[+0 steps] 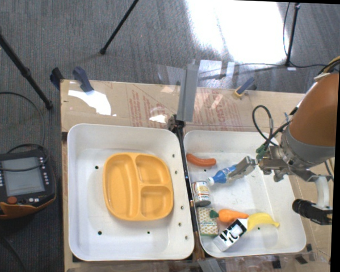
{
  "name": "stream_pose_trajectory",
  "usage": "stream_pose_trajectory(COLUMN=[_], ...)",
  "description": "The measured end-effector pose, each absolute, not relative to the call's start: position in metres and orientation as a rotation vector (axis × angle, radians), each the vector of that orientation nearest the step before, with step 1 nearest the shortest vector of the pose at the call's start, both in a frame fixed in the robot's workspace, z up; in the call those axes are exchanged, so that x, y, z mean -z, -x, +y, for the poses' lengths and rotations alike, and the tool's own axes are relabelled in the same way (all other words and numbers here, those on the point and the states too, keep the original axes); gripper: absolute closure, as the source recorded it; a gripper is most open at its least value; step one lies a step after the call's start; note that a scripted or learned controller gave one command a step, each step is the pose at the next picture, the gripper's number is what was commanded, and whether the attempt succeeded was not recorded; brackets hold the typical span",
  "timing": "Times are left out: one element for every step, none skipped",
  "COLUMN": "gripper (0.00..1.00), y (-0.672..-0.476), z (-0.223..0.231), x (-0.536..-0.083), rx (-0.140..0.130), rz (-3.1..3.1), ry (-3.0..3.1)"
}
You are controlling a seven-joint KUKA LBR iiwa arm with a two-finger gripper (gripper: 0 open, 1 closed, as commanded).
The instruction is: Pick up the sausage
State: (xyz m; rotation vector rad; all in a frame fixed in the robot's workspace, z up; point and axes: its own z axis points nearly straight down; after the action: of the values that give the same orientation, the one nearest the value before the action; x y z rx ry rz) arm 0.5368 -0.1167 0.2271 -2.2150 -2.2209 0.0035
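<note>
**Desk:** Camera view, from above the bench: where is the pincer [243, 164]?

**Photographer:** Over the right bin [278, 238], reaching in from the right on the grey arm [316, 120] with its orange band. The tip hangs above the blue-and-white bottle [225, 174], which lies slanted just down-left of it. Whether the fingers are open or closed I cannot tell; they read as one pale grey wedge at this angle, and whether they touch the bottle is also unclear.

**Desk:** And the sausage [201, 160]?

**Photographer:** Lying flat on the bin floor, to the left of the pincer and level with it, near the bin's upper-left corner. It is apart from the tip and nothing grips it.

**Desk:** What else sits near the tip?

**Photographer:** Below and left of it, a small can [201, 193] stands close to the bottle's lower end. Further below: a carrot [232, 215], a banana [263, 221] to the carrot's right, a black-and-white box [231, 235] under the carrot, and a small printed packet [207, 224] by the bin's left wall (its label is too small to read).

**Desk:** The other bin?

**Photographer:** Well to the left of the pincer, the left bin [85, 236] holds a yellow divided plate [138, 186], lying flat near its middle.
</note>
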Motion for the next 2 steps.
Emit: stream_pose_trajectory(gripper=[0.00, 0.00], y=[-0.598, -0.641], z=[-0.083, -0.090], x=[-0.176, -0.088], rx=[-0.003, -0.001], rz=[-2.288, -2.437], ry=[2.148, 1.978])
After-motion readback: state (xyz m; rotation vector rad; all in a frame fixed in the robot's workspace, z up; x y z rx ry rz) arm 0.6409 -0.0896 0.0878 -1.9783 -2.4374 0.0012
